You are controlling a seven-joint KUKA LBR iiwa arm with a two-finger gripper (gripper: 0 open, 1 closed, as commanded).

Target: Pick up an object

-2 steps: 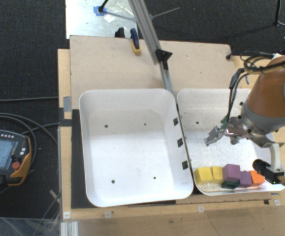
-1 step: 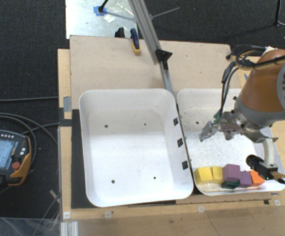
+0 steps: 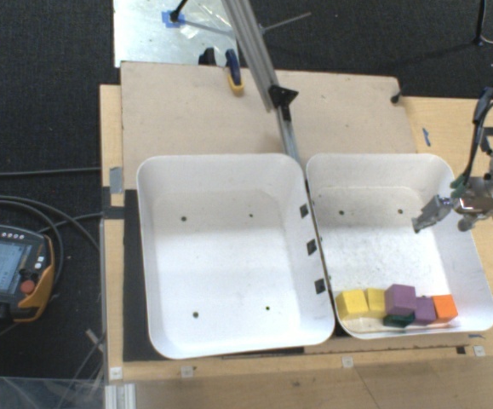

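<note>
From the overhead camera view, two white bins sit side by side on the surface: the left bin (image 3: 157,254) and the right bin (image 3: 374,177), the latter holding six blocks lined along its near wall — two yellow blocks (image 3: 362,302), two purple blocks (image 3: 409,302), one dark green block (image 3: 398,319) and one orange block (image 3: 444,307). The claw (image 3: 431,214) hangs over the right bin's far-right part, well apart from the blocks; whether it is apart or together I cannot tell.

arm enters from the right edge, wrist low and roughly level; the gripper (image 3: 427,218) points leftward, its grey fingertip end angled slightly downward.
</note>
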